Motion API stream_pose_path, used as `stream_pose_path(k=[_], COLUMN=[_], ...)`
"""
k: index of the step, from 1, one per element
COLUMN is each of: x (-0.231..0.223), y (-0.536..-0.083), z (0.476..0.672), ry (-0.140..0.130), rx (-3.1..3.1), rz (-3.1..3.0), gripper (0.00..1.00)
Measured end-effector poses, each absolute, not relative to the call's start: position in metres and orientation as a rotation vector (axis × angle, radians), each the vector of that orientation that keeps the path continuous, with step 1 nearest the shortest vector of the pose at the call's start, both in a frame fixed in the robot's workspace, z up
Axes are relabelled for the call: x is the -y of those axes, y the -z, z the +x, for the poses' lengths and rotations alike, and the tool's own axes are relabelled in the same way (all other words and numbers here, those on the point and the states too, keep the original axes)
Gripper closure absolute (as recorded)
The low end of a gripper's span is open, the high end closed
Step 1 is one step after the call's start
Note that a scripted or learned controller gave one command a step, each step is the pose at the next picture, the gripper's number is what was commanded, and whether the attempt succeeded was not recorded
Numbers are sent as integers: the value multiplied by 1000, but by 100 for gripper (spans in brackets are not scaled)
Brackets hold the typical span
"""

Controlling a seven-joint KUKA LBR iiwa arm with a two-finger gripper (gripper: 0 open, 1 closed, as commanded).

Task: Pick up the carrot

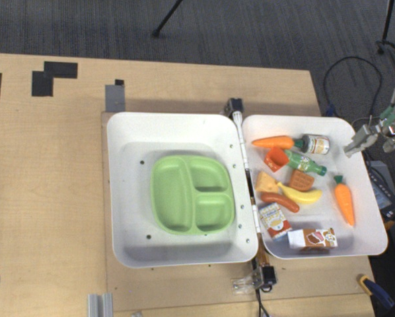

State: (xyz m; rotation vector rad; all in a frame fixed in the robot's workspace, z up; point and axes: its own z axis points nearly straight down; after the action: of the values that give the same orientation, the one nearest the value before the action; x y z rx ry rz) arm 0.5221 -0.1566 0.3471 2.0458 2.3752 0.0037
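An orange carrot (344, 203) with a small green top lies near the right wall of the right bin (376, 243), its tip toward the front. A second orange tapered piece (273, 141), also carrot-like, lies at the back left of that bin. My gripper (371, 133) hovers over the bin's back right corner at the view's right edge. It is above and behind the green-topped carrot and well apart from it. Nothing shows in its grasp.
The right bin also holds a small jar (315, 144), a green bottle (306, 162), a banana (303, 195), a sausage (280, 202), a cheese wedge (265, 181) and small cartons (313, 239). The left bin (118, 177) holds a green divided plate (192, 194).
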Motion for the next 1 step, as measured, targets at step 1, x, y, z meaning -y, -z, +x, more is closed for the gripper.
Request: stream_pose_path(k=[1], x=[174], y=[-185], z=[504], ry=[0], rx=[-2580], rz=[1791], gripper=[0])
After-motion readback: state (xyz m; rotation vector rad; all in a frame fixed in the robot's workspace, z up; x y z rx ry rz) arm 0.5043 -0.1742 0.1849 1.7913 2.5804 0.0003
